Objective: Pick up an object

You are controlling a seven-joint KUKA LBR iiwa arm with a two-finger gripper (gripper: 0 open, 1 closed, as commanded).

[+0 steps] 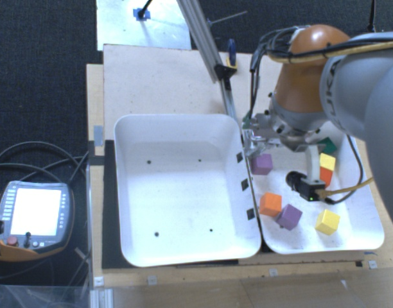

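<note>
Several small blocks lie in the right bin [357,236]. A purple block [262,164] rests near the bin's left wall, directly below my gripper [253,144], which hangs close above it at the bin's upper left. Further forward sit an orange block [270,204], a second purple block [289,216] and a yellow block [327,221]. A yellow block on an orange one [327,166] and a green block [328,145] lie partly under the arm. Nothing is visibly held.
The left bin [129,172] stands beside the right one, sharing a raised wall [248,191]. A black cable end [304,185] dangles over the right bin's middle. A metal pole [200,27] slants over the bench behind. A teach pendant [33,220] lies at far left.
</note>
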